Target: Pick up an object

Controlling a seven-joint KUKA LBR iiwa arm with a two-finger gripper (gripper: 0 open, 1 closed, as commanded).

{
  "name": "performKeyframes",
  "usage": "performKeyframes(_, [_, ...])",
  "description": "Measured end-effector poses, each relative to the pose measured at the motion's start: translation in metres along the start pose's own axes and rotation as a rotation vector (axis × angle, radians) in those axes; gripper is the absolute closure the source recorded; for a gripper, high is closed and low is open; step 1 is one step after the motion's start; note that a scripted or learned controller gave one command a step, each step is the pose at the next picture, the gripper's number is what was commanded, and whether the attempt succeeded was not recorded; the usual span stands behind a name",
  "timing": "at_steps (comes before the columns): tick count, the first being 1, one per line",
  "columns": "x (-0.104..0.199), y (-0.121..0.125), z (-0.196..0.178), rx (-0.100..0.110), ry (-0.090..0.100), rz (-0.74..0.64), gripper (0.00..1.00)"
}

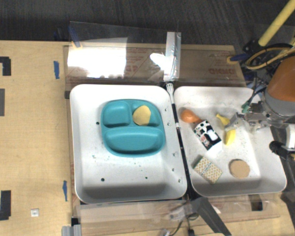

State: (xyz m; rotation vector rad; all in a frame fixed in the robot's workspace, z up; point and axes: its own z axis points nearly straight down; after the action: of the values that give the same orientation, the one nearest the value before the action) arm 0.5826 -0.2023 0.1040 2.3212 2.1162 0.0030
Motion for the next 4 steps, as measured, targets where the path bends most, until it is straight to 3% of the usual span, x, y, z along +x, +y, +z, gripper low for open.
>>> performKeyframes(1, [0.018, -0.014, -0.019, 0.002, 0.0, -0.075, 0.0])
performKeyframes(2, [0.035, -0.036, 0.017, -0.005, -0.003, -0.08, 0.0])
performKeyframes(3, [0.035, -0.034, 0.005, -0.011, -0.005, -0.079, 1.0])
performKeyframes(4, [0.073, -0.013, -0.093, -0.006, -0.002, -0.212, 1.0])
